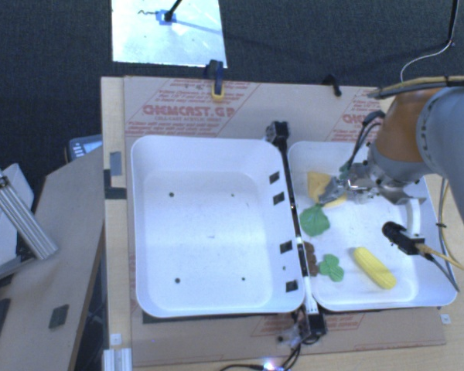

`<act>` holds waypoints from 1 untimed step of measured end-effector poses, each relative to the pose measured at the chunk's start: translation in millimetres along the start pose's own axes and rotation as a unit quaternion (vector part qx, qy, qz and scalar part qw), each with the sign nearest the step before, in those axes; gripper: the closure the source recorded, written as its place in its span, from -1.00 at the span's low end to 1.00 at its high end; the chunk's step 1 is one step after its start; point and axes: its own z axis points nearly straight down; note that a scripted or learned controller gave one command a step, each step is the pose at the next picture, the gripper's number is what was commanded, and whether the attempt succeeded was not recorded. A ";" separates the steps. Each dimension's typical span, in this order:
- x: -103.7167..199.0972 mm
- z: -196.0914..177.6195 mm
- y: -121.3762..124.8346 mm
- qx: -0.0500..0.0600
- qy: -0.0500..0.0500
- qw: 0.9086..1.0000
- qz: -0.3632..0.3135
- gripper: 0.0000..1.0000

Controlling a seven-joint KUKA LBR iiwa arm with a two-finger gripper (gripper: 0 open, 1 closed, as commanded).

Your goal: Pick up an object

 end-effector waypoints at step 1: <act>44.9 0.0 47.2 0.000 0.000 1.000 -0.001 -1.00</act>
